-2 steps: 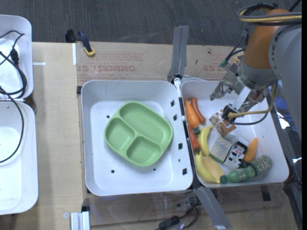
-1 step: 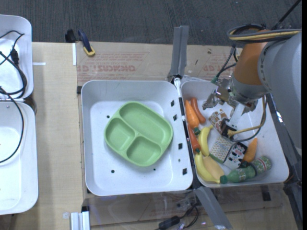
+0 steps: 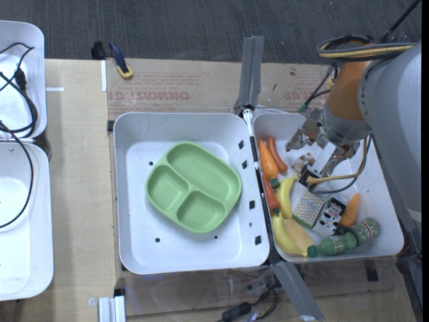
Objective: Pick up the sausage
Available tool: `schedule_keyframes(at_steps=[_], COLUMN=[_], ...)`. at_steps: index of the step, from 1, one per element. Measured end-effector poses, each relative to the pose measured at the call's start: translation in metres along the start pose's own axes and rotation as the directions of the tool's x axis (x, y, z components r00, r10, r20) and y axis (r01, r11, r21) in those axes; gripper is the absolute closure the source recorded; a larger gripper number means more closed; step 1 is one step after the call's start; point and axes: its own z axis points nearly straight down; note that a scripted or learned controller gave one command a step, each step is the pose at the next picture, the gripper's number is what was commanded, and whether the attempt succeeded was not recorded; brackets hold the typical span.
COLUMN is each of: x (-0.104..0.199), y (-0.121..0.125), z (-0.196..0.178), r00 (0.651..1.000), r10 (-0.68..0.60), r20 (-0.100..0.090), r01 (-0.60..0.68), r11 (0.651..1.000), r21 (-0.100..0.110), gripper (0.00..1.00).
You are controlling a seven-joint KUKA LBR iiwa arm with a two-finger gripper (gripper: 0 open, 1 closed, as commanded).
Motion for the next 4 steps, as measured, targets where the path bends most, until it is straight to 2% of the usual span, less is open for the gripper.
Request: schedule_keyframes(at_steps=[1,2,3,4], x=[0.002,0.002,-0.051,-0.062], y=[0.041,0.040,0.070,-0.022], z=[0.016,0.016,0.017,0.015], r00=[0.999,0.999,0.991,0.970], r10=[-0.050,-0.051,-0.131,-0.242], r20=[0.014,0.014,0.012,0.008], r01=[0.050,0.051,0.131,0.241], r11=[0.998,0.998,0.991,0.970], r21=[0.026,0.027,0.028,0.031], gripper=[0.00,0.00,0.00,0.00])
